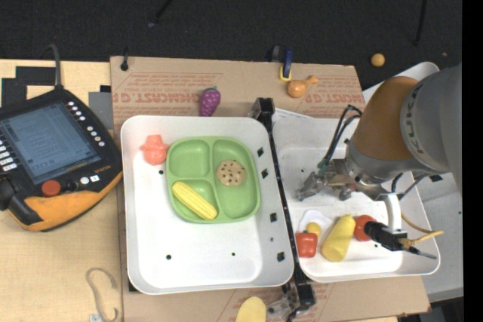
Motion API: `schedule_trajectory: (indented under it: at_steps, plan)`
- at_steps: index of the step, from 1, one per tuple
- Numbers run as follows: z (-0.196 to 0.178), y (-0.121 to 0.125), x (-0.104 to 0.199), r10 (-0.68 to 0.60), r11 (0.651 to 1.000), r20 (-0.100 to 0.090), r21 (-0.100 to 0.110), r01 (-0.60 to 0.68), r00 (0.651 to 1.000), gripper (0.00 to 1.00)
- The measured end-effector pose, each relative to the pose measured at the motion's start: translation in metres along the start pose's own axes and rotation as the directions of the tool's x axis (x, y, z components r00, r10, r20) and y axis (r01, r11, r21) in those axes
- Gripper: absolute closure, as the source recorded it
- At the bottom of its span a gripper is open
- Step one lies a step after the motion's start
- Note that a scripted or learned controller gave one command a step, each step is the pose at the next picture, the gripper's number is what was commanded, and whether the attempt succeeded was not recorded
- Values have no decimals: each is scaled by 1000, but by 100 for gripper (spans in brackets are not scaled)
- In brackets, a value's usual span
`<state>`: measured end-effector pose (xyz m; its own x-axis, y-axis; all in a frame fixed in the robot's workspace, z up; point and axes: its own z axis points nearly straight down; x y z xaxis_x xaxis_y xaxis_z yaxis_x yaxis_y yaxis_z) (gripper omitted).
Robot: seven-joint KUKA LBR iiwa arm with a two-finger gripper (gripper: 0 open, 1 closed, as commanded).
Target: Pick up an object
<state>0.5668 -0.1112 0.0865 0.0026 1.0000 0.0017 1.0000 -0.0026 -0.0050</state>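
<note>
My bench (53, 260) carries two white bins side by side. My grey arm (423, 124) reaches in over the right bin (298, 158). The left bin (196, 268) holds a green plate (213, 154). My tool (309, 188) is over the right bin's bare middle; whether it is released or clenched I cannot tell. Near that bin's front wall, apart from my tool, lie a yellow toy (339, 236) and a red toy (306, 244). On the plate are a corn cob (195, 200) and a cookie (230, 173).
</note>
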Motion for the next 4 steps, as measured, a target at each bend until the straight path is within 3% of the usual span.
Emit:
schedule_trajectory:
  at_steps: [1,3,4]
  plan:
    - [-11,0,-2,7,1000,-1,0,-7,1000,100]
    - [-129,11,-4,-2,1000,2,-9,2,1000,100]
    - [-142,11,-6,-2,1000,1,-4,2,1000,100]
